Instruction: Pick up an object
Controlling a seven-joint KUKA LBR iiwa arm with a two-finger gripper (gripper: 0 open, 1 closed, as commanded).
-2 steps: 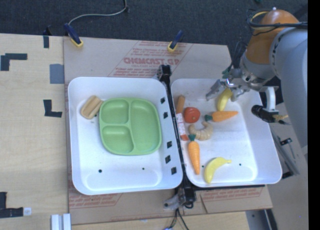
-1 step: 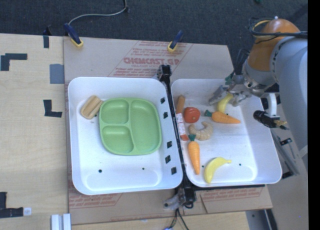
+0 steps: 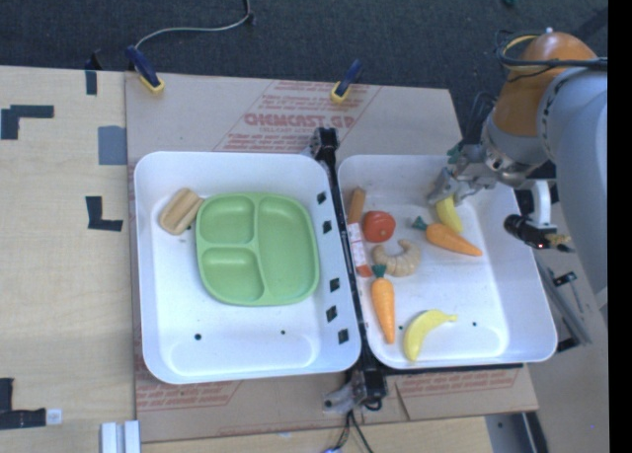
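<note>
My gripper (image 3: 446, 190) hangs low over the far right part of the right bin (image 3: 513, 342). Its tip is right above a small yellow piece (image 3: 449, 213), and I cannot tell whether it touches it. An orange carrot (image 3: 455, 239) lies just in front of that piece. Left of these lie a red tomato (image 3: 378, 226), a tan curled piece (image 3: 398, 259) and a brown sausage (image 3: 355, 204). A second carrot (image 3: 383, 309) and a yellow banana (image 3: 425, 331) lie nearer the front.
The left bin (image 3: 158, 342) holds a green divided plate (image 3: 259, 249) and a tan bread slice (image 3: 180, 210) at its far left. A black divider (image 3: 336, 244) with clips runs between the bins. The grey arm (image 3: 578, 145) covers the right side of the bench.
</note>
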